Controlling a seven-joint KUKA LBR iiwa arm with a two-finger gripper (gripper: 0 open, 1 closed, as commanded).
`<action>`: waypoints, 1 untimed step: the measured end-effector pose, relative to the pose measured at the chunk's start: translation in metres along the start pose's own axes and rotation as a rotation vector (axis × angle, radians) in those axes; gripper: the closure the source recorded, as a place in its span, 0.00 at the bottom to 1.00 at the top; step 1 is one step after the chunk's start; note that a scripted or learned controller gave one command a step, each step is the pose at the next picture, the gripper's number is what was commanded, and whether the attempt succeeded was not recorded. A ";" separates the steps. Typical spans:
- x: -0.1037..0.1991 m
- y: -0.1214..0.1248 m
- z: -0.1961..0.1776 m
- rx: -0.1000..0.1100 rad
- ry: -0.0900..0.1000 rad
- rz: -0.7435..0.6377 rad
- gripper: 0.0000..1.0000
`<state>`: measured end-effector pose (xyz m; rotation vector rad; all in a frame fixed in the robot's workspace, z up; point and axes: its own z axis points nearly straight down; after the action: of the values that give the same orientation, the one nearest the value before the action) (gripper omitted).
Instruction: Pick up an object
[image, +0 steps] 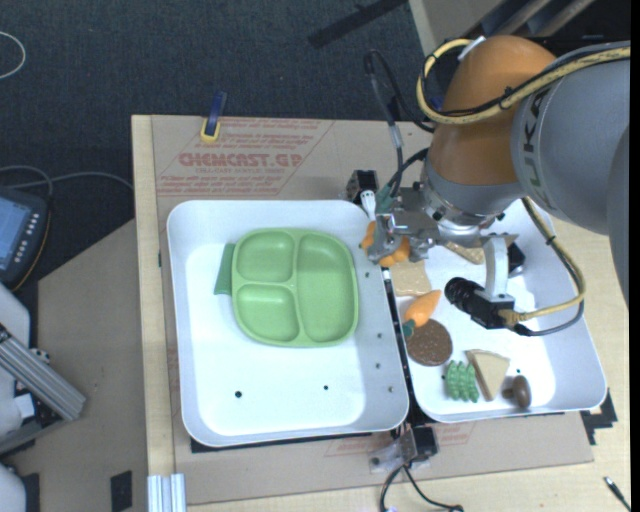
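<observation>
A: The grey arm with its orange band hangs low over the far left corner of the right-hand shallow white plastic bin (585, 385), and the tool (402, 232) sits right at the bin's dividing edge.

B: What's under it?

A: A small orange chunk (376, 236), touching the tool's near side, with a pale tan slab (411, 278) just below. Whether the tool is parted or closed on anything, I cannot tell; the wrist hides it.

B: And the rest?

A: Towards the camera from the tool: a smooth tapered orange carrot (422, 307), long axis slanting up-right, then a flat brown round cookie (429, 346). The green sectioned plastic plate (296, 287) fills the left bin (200, 330).
</observation>
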<state>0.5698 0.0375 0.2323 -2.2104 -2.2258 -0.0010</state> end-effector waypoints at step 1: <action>0.053 -0.021 0.003 0.001 -0.002 0.001 1.00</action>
<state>0.5482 0.0900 0.2297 -2.2120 -2.2250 0.0031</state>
